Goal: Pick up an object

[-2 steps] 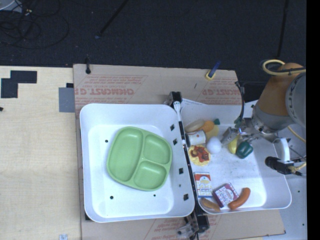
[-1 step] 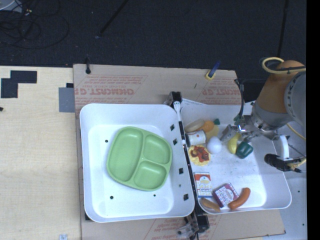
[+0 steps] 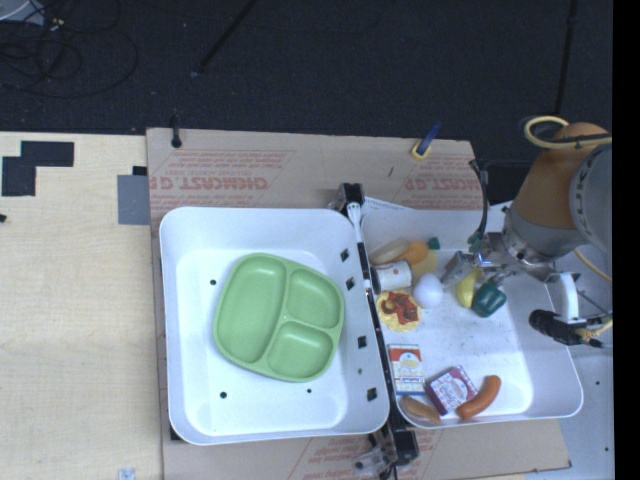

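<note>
Over right bin (image 3: 545,393), upper middle: tool (image 3: 478,273) low among clutter, right by yellow piece (image 3: 465,288) and dark green piece (image 3: 489,299). Cannot tell tool state or any hold. White egg (image 3: 428,291) just left, sausage (image 3: 478,397) near front wall. Advice: centre on one piece, descend straight, avoid nudging egg, close fully before lifting. Green plate (image 3: 277,315) in left bin, irrelevant.

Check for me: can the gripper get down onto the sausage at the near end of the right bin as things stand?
Probably yes. The sausage lies uncovered, beside the maroon packet, and the gripper hovers in the same right bin.
</note>
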Robot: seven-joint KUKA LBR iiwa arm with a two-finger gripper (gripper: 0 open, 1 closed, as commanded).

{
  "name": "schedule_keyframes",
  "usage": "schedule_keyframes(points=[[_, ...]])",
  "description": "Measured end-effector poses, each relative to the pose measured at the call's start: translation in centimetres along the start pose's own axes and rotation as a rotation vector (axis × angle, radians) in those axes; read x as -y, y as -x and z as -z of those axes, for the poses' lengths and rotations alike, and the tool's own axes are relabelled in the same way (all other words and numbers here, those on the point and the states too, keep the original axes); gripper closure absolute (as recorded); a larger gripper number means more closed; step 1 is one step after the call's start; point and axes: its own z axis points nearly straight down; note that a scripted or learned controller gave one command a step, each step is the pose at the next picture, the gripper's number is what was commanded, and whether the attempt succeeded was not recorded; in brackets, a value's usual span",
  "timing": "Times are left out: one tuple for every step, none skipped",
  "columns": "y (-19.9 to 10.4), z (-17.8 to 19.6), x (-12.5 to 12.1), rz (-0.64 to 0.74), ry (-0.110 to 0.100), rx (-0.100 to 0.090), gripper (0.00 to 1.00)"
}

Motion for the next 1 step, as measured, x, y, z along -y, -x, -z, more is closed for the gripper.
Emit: schedule_keyframes(points=[[0.07,0.00,-0.34,0.003,0.001,0.000,0.00]])
